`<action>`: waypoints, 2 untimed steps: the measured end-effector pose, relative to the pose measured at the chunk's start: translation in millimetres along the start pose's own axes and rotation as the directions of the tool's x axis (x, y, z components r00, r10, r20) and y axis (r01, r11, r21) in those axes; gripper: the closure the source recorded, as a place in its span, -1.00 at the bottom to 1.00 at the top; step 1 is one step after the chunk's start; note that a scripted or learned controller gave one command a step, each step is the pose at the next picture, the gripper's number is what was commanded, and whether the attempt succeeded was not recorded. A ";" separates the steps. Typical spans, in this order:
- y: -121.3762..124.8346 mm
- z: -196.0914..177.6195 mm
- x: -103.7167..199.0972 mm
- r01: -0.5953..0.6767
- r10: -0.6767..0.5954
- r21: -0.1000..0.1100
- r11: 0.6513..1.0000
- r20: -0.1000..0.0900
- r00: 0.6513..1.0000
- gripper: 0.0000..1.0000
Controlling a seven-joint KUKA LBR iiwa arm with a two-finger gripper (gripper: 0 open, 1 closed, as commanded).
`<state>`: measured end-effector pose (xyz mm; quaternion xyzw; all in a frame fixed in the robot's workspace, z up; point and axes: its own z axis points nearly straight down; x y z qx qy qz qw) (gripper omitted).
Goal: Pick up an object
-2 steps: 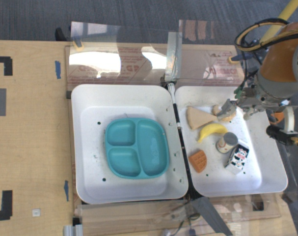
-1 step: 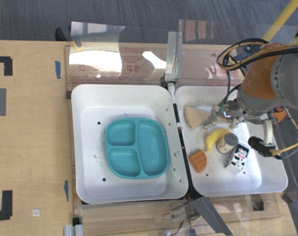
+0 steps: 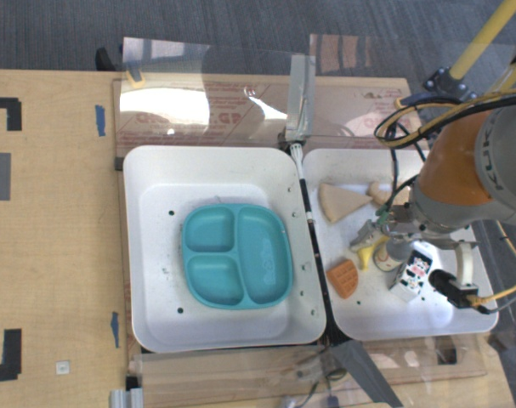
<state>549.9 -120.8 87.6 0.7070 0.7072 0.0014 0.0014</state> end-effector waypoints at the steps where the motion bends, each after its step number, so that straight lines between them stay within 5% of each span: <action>1: 2.5 -12.1 0.0 0.000 0.000 -0.008 1.000 0.002 1.000 1.00; 2: 26.0 -101.8 89.7 0.012 -0.012 -0.007 1.000 -0.004 1.000 1.00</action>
